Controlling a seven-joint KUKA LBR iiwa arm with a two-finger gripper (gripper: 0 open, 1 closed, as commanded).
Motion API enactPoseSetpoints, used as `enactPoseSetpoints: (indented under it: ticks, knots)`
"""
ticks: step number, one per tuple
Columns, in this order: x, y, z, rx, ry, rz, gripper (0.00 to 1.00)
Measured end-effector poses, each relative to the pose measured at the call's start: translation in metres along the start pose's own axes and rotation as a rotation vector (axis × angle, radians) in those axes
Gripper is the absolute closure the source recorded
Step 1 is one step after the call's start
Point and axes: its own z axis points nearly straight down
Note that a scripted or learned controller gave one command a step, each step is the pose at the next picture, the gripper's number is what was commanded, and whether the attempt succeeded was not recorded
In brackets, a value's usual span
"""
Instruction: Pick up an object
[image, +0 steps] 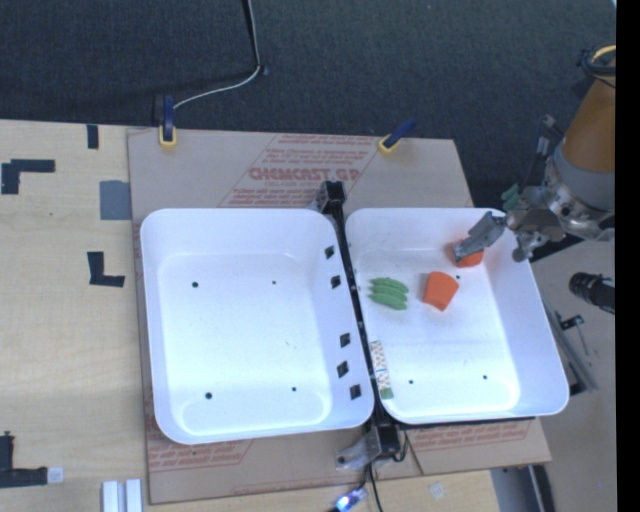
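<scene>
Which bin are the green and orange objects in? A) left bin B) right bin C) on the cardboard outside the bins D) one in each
B: the green object and the orange block both lie on the floor of the right bin, near its middle.

You've got red print on the cardboard sheet (300, 170) under the two bins; the big line looks like "CHEMCAST GP" (upside-down to you), with smaller red lines around it too fine to read. The strip label (378, 360) between the bins stays illegible.
</scene>
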Motion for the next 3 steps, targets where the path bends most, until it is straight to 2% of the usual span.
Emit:
enactPoseSetpoints:
  ticks: [1,2,3]
  knots:
    - [-0.032,0.009,0.141,0.01,0.002,0.003,0.0]
    - [0.025,0.025,0.194,-0.003,0.0,-0.003,0.0]
    - [0.024,0.024,0.181,-0.003,0.001,-0.001,1.0]
